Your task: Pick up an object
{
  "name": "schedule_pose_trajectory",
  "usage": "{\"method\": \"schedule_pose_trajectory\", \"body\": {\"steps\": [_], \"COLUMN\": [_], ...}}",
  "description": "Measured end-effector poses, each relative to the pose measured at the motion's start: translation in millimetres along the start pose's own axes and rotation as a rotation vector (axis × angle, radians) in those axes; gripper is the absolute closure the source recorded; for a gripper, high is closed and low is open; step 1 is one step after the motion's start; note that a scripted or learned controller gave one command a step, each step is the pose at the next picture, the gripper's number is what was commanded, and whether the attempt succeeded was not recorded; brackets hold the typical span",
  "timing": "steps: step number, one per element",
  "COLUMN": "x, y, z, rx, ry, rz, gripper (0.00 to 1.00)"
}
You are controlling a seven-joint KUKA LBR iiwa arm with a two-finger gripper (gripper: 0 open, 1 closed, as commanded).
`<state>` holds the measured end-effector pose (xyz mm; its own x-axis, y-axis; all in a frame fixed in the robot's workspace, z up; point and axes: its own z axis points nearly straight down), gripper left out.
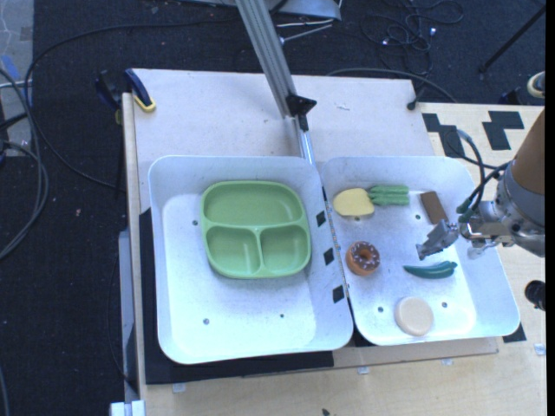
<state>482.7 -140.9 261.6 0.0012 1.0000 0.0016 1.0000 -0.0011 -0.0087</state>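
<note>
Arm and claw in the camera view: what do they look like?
The arm has a grey body with an orange band at the view's right edge. A black cable loops along it. The wrist section is light metallic grey, and the claw is small, dark grey metal.

Fixed overhead camera, slanted down, both bins visible, moderately near perhaps

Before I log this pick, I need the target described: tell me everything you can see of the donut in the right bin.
The donut is a small ring, brown with a darker, reddish glazed top and a hole in the middle, likely a toy. It lies flat on the right bin floor near its left wall, below the yellow piece and left of the green pepper. Nothing touches it.
</note>
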Motion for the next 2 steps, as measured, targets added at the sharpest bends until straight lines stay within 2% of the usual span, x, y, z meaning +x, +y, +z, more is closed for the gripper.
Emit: {"method": "schedule_pose_trajectory", "body": {"steps": [1, 2], "x": [0.1, 5.5], "y": [1.7, 3.6], "z": [-3.8, 40.5], "rx": [-0.008, -0.004], "ry": [-0.002, -0.001], "rz": [-0.002, -0.001], "gripper": [0.00, 0.00]}}
